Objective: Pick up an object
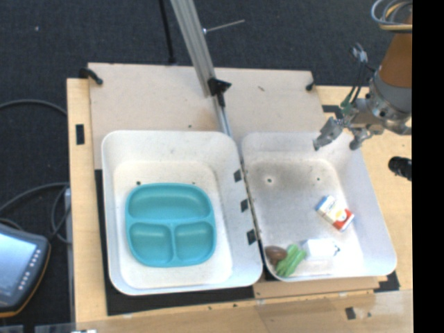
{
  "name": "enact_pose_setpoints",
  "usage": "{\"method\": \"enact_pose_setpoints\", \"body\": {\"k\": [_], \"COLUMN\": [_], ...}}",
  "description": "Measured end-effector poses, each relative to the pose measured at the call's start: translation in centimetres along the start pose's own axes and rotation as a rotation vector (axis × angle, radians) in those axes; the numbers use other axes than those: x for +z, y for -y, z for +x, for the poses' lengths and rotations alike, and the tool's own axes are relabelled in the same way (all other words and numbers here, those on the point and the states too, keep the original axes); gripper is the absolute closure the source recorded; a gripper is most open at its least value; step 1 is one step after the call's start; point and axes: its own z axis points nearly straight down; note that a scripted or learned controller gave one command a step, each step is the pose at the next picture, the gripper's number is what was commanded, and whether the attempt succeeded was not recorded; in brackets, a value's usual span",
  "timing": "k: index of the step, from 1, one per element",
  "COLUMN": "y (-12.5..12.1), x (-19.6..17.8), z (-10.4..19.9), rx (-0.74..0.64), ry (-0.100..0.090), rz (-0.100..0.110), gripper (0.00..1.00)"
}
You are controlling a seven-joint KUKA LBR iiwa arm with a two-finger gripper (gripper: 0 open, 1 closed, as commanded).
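Single fixed camera, high above the bench [173, 96], angled down, both bins [114, 186] fully framed

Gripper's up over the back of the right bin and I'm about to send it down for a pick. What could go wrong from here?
1. The gripper hangs over the right bin's bare back, away from the objects; a straight descent would likely close on nothing.
2. The green object, brown object and white object crowd the front wall, so fingers may hit the rim or catch two.
3. The red-and-white carton lies tilted and may slip.
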Motion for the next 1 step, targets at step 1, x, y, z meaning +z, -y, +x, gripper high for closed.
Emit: {"method": "enact_pose_setpoints", "body": {"k": [1], "y": [-0.08], "x": [-1.16], "z": [-0.05], "rx": [-0.005], "ry": [0.002], "rz": [-0.003], "gripper": [1.0]}}
